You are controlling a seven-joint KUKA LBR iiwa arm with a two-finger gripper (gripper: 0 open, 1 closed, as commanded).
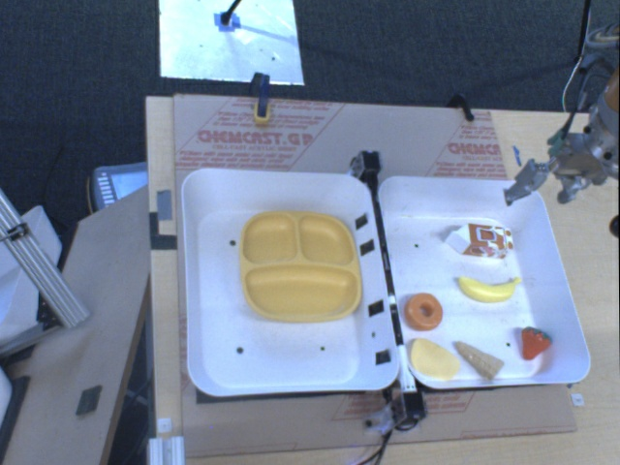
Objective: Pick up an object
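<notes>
The bench point(160, 260) bears two white bins point(208, 289), side by side.

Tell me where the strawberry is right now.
The strawberry lies in the right bin, near its front right corner in the camera view, right of the tan wedge and below the banana.

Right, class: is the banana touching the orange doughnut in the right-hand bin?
Apart. The camera view shows bare white bin floor between the banana and the doughnut, which lies lower and to the left.
</notes>
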